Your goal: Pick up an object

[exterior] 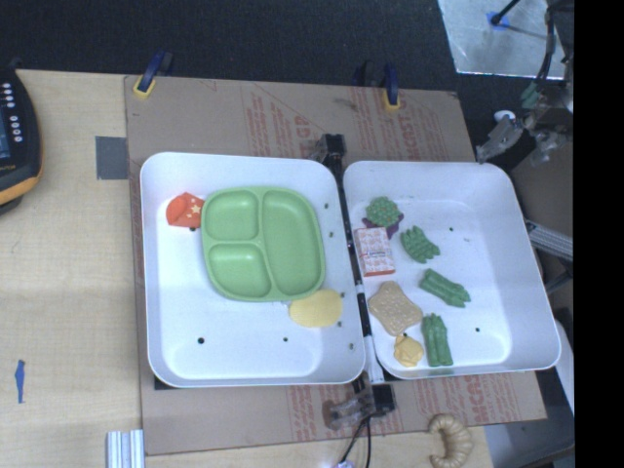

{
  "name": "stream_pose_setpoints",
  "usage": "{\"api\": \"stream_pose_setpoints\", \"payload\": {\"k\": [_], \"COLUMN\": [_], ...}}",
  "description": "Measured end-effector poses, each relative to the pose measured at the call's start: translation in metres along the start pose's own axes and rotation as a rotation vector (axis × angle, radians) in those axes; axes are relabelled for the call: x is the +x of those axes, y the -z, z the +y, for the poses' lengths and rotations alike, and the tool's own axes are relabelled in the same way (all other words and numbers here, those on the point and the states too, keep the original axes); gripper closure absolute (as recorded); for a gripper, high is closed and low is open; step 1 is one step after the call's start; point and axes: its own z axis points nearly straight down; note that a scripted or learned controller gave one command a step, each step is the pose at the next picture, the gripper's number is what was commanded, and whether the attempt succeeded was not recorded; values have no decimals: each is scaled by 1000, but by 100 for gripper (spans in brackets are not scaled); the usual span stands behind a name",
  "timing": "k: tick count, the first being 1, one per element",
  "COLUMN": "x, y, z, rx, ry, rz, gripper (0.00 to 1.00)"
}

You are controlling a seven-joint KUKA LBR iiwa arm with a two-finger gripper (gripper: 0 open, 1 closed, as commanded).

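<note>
The end effector (515, 136) hangs just outside the far right corner of the right-hand shallow white bin (492, 208), above the cardboard-covered surface (244, 125). It is small and partly blurred in the camera view, so I cannot tell whether it is open or closed, and nothing can be seen gripped in it.

Any pickable thing lies toward the near left of the end effector. The right bin is much the nearer of the two, and its contents cluster along its left half. They are:

- a bumpy dark green round toy (383, 211) by the far left edge
- a small red-and-white carton (374, 252) just below it
- a ridged green leaf-shaped piece (419, 245)
- a green pod-shaped piece (445, 288)
- a tan waffle-textured slab (395, 306)
- a small yellow lump (409, 351), just beside a long green piece (436, 340) at the near edge

The leaf-shaped piece and the pod look the closest targets. Both stand apart from their neighbours, and their long axes run diagonally from far left to near right.

The left-hand white bin (171, 300) holds a light green divided plastic plate (263, 242). A red piece with a yellow star (183, 211) lies at the plate's far left rim. A pale yellow flat piece (316, 309) lies at its near right corner. All three are well apart from the end effector.

My judgement is that the coming move is a reach inward and down, across the right bin's far right corner.
</note>
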Motion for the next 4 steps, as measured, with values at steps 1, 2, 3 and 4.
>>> {"api": "stream_pose_setpoints", "payload": {"k": [1, 2, 3, 4], "x": [29, 64, 93, 93], "y": [-188, -179, -178, -168], "z": [-2, -76, -116, -115], "rx": [13, 8, -1, 2], "ry": [3, -1, -3, 1], "rz": [4, 4, -4, -1], "gripper": [0, 0, 0, 100]}}
